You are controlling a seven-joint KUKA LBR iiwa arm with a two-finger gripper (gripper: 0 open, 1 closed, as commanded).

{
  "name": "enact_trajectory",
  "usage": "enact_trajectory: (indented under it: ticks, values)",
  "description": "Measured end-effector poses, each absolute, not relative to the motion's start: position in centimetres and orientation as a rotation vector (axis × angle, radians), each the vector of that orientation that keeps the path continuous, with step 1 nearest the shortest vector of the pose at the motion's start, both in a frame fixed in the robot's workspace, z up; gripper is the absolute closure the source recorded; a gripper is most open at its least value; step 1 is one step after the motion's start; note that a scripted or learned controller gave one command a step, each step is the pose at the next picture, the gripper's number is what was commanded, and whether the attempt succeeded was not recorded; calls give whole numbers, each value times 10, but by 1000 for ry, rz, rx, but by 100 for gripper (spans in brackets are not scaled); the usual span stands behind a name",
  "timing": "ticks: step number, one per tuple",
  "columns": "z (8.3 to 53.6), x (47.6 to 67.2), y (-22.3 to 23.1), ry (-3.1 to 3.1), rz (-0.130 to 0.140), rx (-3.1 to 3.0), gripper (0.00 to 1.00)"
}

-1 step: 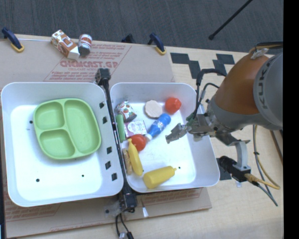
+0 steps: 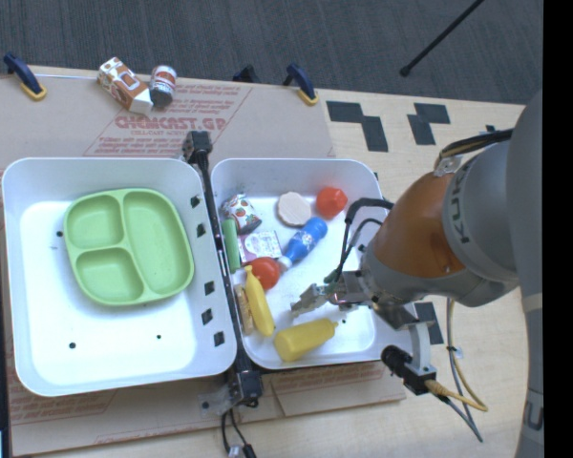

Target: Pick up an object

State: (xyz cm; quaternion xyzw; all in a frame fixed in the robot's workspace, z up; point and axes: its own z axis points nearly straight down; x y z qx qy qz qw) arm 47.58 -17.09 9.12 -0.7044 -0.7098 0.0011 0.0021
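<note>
The right bin [image 2: 363, 175] holds several small items: a beige round piece [image 2: 293, 208], a red ball [image 2: 331, 199], a blue bottle [image 2: 306, 239], a pink-and-white packet [image 2: 260, 246], a red pepper-like piece [image 2: 265, 272], a long yellow piece [image 2: 258, 305] and a yellow bottle [image 2: 304, 338] lying near the front wall. My gripper [image 2: 308, 300] hangs low over the bin's front half, just above and behind the yellow bottle, right of the long yellow piece. I see nothing clearly held in it. The orange-banded wrist [image 2: 415, 232] covers the bin's right side.
The left bin [image 2: 38, 351] holds a green divided plate [image 2: 129, 246]. A dark snack packet [image 2: 241, 213] and a green stick [image 2: 231, 241] lie against the divider. A small carton [image 2: 122, 82] and a can [image 2: 162, 84] sit on the cardboard behind the bins.
</note>
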Motion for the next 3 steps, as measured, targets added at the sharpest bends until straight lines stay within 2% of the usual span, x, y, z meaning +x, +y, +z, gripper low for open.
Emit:
enact_trajectory:
  ticks: [1, 2, 3]
  values:
    - [101, 477, -171, -2234, 4, -2203, 100]
    - [228, 498, -205, -2229, 0, -2217, 100]
    - [201, 556, -211, -2227, 3, -2214, 100]
